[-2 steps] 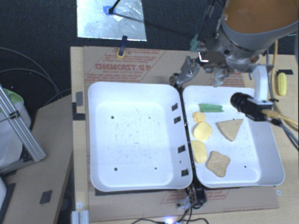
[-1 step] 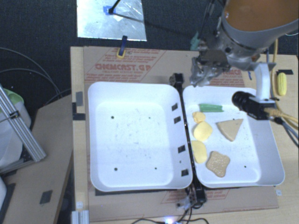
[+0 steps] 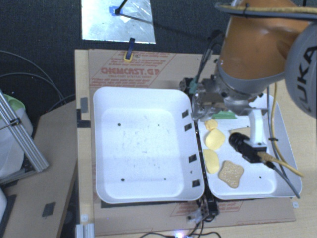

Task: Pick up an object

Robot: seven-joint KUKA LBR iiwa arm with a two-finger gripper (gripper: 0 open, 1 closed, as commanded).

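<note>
Yellow chip [image 3: 215, 140] lies just below the claw [image 3: 205, 105]

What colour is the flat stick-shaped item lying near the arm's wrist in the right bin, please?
Green; the stick-shaped item shows in the camera view, partly under the arm.

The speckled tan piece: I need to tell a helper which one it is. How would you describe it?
Look in the right-hand bin. The speckled tan piece lies near its front edge, below two smooth yellow pieces; it alone is flat, biscuit-brown and dotted.
</note>
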